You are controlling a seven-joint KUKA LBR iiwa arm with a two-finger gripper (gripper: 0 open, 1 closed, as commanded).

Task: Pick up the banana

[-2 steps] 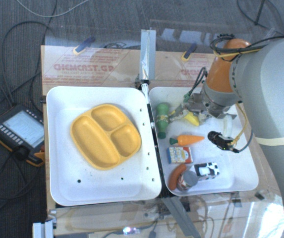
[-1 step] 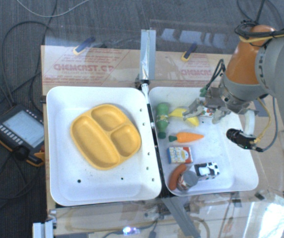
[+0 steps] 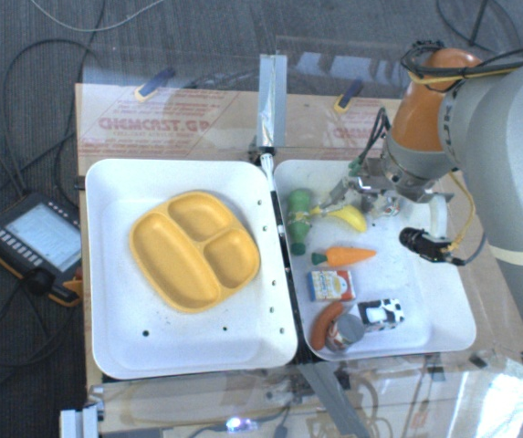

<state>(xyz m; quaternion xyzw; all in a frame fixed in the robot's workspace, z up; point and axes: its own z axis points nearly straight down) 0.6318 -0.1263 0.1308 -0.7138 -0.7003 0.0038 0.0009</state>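
Fingers of my two-finger metal gripper [image 3: 360, 196], spread or pinched I cannot tell, hover touching-close over the small yellow plastic banana [image 3: 347, 217] lying unlifted in the right white bin [image 3: 444, 331].

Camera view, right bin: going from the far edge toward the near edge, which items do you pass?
Banana → carrot → small carton → black-and-white toy.

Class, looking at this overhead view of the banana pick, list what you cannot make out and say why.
- Gripper grip: metal clutter near the banana blurs it; contact unclear.
- Small box: label print too small to read.
- Sausage: lower end covered by a grey round object.
- Arm: cut off by the right edge.
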